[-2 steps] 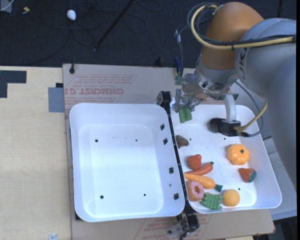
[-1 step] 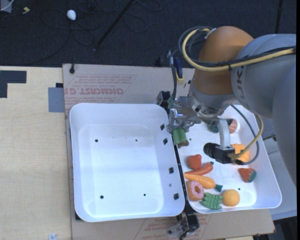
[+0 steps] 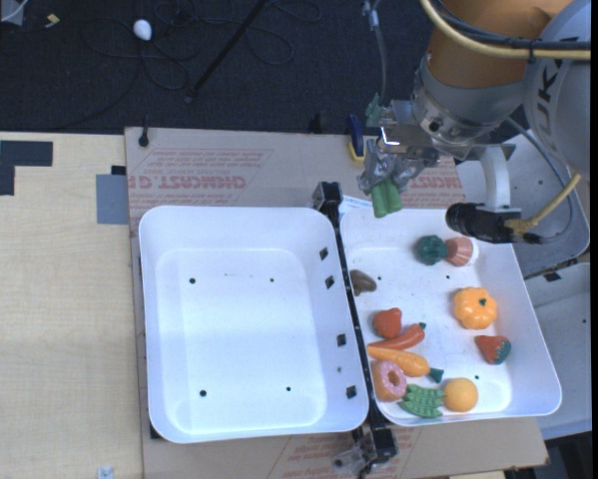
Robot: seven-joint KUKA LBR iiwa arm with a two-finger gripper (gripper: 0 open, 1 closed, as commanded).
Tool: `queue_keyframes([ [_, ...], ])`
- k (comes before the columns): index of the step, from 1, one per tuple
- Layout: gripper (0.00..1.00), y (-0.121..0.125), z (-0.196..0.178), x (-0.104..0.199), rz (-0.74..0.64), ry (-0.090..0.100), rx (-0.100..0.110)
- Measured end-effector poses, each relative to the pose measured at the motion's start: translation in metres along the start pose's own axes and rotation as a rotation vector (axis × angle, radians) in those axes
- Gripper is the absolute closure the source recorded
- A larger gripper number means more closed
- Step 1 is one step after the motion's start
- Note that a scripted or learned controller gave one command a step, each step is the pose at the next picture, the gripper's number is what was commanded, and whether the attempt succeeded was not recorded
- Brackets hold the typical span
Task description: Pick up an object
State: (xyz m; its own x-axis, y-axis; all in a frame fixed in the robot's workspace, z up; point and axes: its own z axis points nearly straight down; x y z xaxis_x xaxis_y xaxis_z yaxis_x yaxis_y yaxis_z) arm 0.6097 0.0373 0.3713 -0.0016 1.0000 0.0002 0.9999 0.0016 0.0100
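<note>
Your arm [image 3: 498, 48] reaches in from the right with its orange band high up, and the fingers [image 3: 383, 186] hang above the far rim of the right bin [image 3: 538, 367], close to the black divider where the two bins meet. Between those fingers you can see a small green object [image 3: 385, 202], upright and sticking out below the tips; the fingers are closed on it (it looks like a green toy vegetable, though the view is too coarse to name it surely). It is lifted clear of the bin floor.

Below and right of the fingers, near the far wall, a dark green piece [image 3: 430, 249] lies touching a pinkish one [image 3: 460, 250]. Almost straight below the fingers, by the divider, sits a small brown item [image 3: 362, 281]. Further below lie a red pepper [image 3: 387, 322] and a red chili [image 3: 406, 339] just beside it, then an orange carrot [image 3: 398, 359], a pink donut [image 3: 389, 379], a green leafy piece [image 3: 422, 402] and an orange ball [image 3: 460, 395] clustered at the near rim. Well to the right of the fingers and lower, a small pumpkin [image 3: 475, 307] sits with a strawberry [image 3: 493, 348] just beyond it.

The left bin [image 3: 159, 267] lies down and left of the fingers. Both bins rest on cardboard [image 3: 219, 173] on the counter [image 3: 49, 317].
</note>
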Motion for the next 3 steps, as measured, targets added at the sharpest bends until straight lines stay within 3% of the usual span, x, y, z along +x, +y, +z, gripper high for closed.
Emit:
queue_keyframes([
  [1,1.0,-0.055,0.057,-0.009,0.002,-0.001,0.021],
  [2,1.0,-0.1,0.022,0.036,-0.001,0.0,0.014],
  [3,1.0,-0.131,0.05,0.035,0.005,-0.001,0.016],
])
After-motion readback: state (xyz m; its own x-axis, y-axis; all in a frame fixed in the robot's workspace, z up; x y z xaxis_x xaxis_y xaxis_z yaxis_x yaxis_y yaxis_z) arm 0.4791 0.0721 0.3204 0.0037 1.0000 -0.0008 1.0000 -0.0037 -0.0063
